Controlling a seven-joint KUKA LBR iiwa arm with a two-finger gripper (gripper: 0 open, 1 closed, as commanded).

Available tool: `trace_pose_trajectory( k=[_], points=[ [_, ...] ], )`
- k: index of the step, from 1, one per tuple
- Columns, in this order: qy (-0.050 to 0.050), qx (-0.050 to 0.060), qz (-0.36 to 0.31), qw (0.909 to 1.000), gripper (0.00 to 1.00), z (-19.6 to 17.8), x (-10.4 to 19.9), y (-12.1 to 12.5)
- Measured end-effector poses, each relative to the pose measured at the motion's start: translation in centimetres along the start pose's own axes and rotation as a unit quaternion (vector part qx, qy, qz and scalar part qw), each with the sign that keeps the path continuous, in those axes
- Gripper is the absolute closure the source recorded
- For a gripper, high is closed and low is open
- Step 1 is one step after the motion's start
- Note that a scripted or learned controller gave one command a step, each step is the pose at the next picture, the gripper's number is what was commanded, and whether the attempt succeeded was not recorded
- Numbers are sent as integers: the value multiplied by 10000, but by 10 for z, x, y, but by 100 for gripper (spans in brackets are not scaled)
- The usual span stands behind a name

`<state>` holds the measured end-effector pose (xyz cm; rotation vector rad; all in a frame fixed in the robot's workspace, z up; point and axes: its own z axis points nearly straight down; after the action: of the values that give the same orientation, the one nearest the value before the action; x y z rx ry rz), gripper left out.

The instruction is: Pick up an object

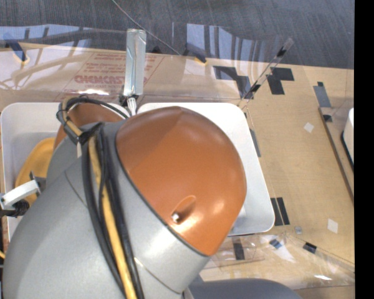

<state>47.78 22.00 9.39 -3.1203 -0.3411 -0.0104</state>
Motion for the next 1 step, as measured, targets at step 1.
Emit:
trace_pose_trajectory(
  k=[1],
  points=[
    [-38,6,40,10000,100,1,9,2]
  ],
)
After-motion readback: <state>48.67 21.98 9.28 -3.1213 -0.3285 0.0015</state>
